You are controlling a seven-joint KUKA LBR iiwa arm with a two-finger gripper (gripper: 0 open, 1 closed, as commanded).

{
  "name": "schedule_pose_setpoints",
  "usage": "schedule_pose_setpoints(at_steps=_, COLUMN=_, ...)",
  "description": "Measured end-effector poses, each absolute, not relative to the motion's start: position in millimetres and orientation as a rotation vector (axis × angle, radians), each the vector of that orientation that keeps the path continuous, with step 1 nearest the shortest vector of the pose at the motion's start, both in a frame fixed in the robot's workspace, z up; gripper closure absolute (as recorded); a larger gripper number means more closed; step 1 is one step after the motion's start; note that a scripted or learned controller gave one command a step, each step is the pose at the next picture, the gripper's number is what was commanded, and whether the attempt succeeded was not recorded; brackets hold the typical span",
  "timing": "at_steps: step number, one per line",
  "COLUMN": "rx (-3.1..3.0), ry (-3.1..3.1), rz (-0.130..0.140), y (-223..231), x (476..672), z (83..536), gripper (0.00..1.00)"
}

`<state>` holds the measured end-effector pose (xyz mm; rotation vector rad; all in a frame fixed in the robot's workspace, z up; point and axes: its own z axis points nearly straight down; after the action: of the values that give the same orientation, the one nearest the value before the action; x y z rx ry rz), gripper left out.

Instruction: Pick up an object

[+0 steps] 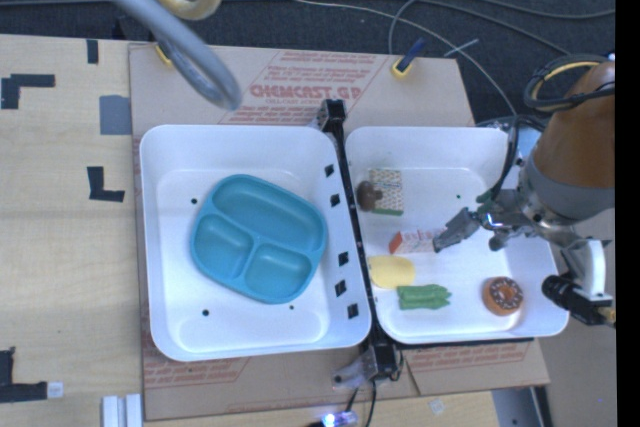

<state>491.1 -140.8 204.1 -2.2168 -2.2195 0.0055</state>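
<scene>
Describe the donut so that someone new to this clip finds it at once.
Look in the right white bin, at its near right corner. The donut lies there, right of the green toy. It alone is a round brown ring with a hole.

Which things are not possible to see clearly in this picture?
- Gripper, camera view: too small and blurred to tell open or shut.
- Red-white packet: label too small to read.
- Brown item by the divider: blurred, identity unclear.
- Arm: cut off by the right edge.

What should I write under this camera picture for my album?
Robot pincer hovers over toy food beside a blue tray.
</scene>
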Motion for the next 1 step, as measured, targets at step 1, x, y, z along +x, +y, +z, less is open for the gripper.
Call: schedule_pose_setpoints(at_steps=1, rx=-2.217, ry=-2.217, rz=0.007, y=-143.7, x=491.0, z=140.1, gripper=0.00)
